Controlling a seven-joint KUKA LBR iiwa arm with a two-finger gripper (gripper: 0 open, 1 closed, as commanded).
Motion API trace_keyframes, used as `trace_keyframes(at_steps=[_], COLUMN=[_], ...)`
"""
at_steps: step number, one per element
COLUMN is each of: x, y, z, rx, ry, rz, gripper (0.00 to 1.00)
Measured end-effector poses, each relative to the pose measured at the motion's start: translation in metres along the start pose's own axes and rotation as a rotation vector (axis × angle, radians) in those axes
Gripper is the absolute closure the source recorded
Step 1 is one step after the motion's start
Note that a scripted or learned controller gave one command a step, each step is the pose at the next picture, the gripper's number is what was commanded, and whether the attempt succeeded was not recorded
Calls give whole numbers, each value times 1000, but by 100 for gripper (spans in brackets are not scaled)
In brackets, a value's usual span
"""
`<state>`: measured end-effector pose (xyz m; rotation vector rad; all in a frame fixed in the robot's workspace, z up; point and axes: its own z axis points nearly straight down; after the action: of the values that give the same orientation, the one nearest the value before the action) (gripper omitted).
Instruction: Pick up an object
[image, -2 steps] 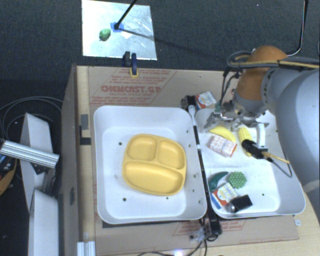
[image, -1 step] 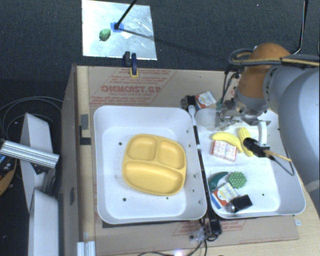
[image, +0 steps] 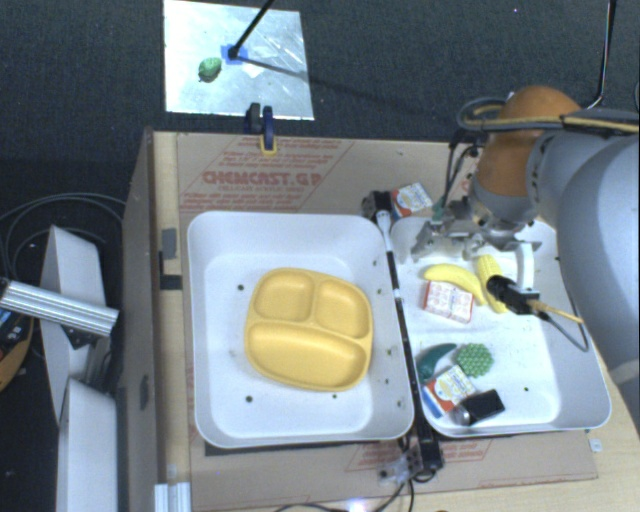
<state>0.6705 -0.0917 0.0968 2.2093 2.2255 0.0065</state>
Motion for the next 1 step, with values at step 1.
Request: trace_keyframes(at_steps=[1], x=[5], y=[-33], z=[12], rx=[6], ry=[1], rz=[6], gripper=[0])
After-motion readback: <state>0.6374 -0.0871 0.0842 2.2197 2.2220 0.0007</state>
